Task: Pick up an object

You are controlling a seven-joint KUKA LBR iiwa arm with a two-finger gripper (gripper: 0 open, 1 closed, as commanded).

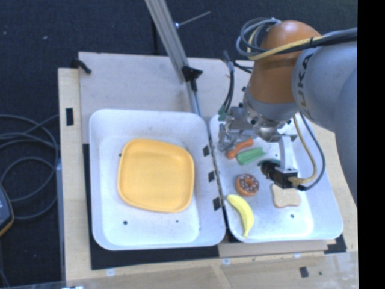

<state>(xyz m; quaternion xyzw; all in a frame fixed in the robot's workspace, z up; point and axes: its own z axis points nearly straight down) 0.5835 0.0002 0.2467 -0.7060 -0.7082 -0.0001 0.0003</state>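
Observation:
The right bin (319,221) holds an orange carrot (242,146), a green pod-like piece (250,156), a brown donut (247,185), a yellow banana (242,213) and a tan toast slice (285,197). My gripper (231,136) hangs low over the bin's back left corner, just left of the carrot and the green piece. The wrist hides part of the carrot. A yellow square plate (156,174) lies in the left bin (105,221).
A slanted metal pole (171,41) rises from behind the bins, ending near the divide between them. Black cables (24,155) lie on the floor at the left. The grey arm (319,59) fills the upper right.

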